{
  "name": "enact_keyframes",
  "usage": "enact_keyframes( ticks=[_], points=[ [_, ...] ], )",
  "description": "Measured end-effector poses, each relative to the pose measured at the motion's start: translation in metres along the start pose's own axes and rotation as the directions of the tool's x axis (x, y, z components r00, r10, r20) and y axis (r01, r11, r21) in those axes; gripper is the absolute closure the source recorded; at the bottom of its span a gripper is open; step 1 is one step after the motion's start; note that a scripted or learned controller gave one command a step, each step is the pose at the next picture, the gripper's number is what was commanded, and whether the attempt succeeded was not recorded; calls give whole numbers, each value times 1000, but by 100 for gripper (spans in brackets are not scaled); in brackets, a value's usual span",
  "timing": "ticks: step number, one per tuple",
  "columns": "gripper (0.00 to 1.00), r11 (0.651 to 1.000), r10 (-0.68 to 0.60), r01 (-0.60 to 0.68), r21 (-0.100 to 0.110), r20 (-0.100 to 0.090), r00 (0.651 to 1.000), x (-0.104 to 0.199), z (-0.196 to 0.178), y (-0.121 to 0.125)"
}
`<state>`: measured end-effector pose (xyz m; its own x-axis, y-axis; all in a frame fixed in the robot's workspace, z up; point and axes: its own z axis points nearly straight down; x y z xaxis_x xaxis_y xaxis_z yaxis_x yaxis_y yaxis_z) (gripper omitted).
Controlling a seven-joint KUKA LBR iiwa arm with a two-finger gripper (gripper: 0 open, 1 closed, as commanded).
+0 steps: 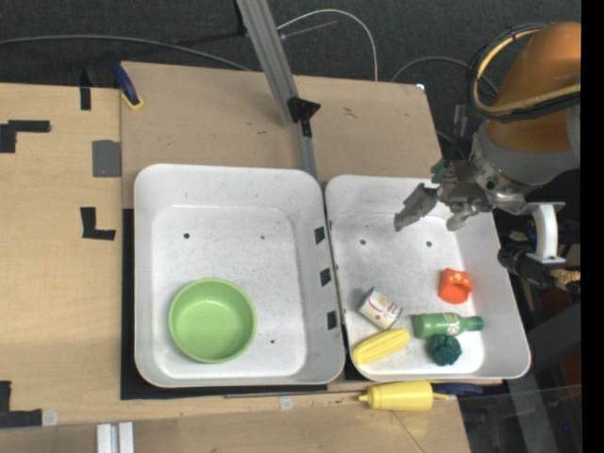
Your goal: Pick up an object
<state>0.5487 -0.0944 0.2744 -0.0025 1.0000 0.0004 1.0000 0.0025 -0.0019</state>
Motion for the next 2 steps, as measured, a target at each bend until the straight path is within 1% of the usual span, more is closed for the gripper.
enact_keyframes(
  ticks=[1,2],
  points=[
    [0,1000,1,-1,0,0,1000,0,0,0],
    [0,1000,1,-1,4,1,1000,0,45,5]
  ],
)
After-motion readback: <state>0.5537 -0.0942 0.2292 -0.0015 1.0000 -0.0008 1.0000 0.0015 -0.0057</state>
